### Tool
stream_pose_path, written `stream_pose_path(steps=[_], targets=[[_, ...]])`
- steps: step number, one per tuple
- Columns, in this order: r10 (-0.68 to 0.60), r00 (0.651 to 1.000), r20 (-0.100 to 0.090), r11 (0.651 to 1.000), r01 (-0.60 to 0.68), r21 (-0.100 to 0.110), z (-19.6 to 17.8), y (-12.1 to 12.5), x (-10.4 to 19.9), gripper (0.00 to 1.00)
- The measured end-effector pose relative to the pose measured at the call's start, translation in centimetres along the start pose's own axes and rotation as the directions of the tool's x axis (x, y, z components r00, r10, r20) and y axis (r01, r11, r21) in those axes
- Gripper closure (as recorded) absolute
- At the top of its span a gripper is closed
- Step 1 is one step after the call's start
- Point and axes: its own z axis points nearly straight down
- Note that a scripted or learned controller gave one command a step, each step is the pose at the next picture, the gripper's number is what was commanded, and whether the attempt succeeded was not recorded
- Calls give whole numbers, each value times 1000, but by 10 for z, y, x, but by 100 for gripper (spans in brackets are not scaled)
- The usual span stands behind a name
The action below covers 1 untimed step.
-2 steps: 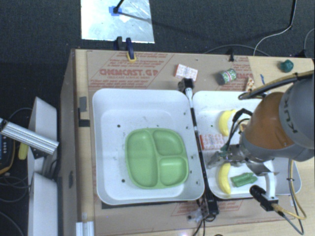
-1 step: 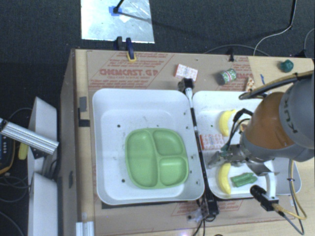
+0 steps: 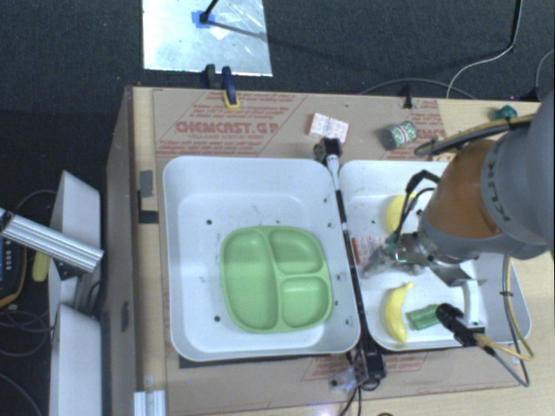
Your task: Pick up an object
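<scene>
Camera view counts two white bins: the left bin (image 3: 186,224) carries one green divided plate (image 3: 276,277), the right bin (image 3: 368,180) two yellow bananas and one green block (image 3: 424,317). One banana (image 3: 396,313) lies curved near the front wall, another (image 3: 395,212) farther back. Whether the gripper (image 3: 386,256), low between them, is open cannot be told.

We see two smooth white plastic bins (image 3: 186,232) on a matt brown cardboard-like bench top (image 3: 251,126) — the left one bearing a satin pale-green plastic divided plate (image 3: 276,277), the right one a glossy plastic-looking yellow banana (image 3: 396,313).
</scene>
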Motion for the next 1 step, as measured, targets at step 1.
stream_pose_path(steps=[1], targets=[[-2,1000,1,1000,2,-2,0,63,-3,0]])
